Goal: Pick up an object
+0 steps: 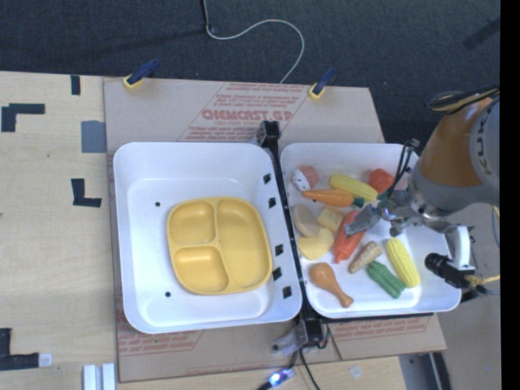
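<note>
The right bin [431, 303] holds several toy foods. Among them are a carrot [329, 197], a yellow corn cob [353, 187], a red tomato [379, 179], a long red pepper [348, 240], a tan root [366, 256], a green cucumber [384, 280], a second corn cob [403, 262] and a chicken drumstick [331, 283]. My gripper [370, 218] hangs low over the middle of this bin, right above the upper end of the red pepper. Nothing is visibly lifted.
The left bin [134, 218] carries a yellow divided plate [218, 244]. A black divider [280, 218] runs between the two bins. Pale cheese-like pieces [315, 232] lie along the right bin's left wall. The arm's body [455, 161] covers the bin's right rim.
</note>
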